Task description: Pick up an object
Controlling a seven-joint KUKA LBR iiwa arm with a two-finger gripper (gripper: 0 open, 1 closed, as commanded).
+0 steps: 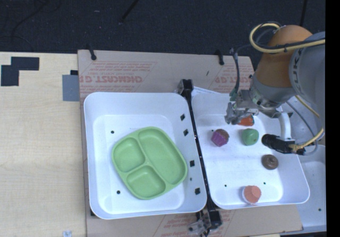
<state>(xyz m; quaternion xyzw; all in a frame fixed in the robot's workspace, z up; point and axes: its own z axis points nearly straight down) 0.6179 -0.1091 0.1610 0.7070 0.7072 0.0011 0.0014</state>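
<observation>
The pincer (237, 117) hangs low over the right bin (297, 191). I cannot tell what it is doing. An orange thing (246, 121) peeks out right beside it. Just below sit a purple ball (220, 137) and a green ball (249, 136).

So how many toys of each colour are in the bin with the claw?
Purple: 1
Green: 1
Brown: 1
Pink-orange: 1
Orange-red, right under the claw: 1
Total: 5
</observation>
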